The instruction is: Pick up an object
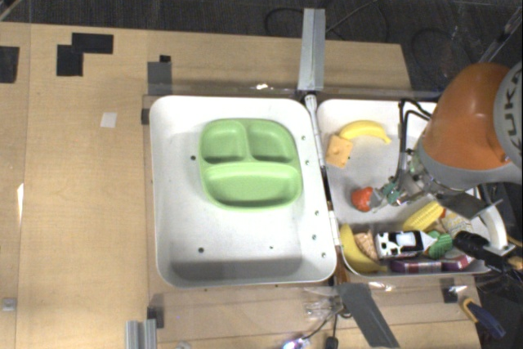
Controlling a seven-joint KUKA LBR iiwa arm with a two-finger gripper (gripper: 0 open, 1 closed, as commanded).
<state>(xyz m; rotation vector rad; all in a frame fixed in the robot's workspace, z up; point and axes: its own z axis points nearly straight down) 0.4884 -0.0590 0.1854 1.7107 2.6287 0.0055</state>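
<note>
Clutter is my worry — the pincer (391, 194) hangs low in the right bin (384, 114), and a small drift could nudge the tomato (362, 197) away or snag the corn (422, 217) beside it. I cannot tell whether it is released or clenched. The tomato lies just beside its tip, toward the green plate (249, 161) — nothing visibly gripped.
</note>
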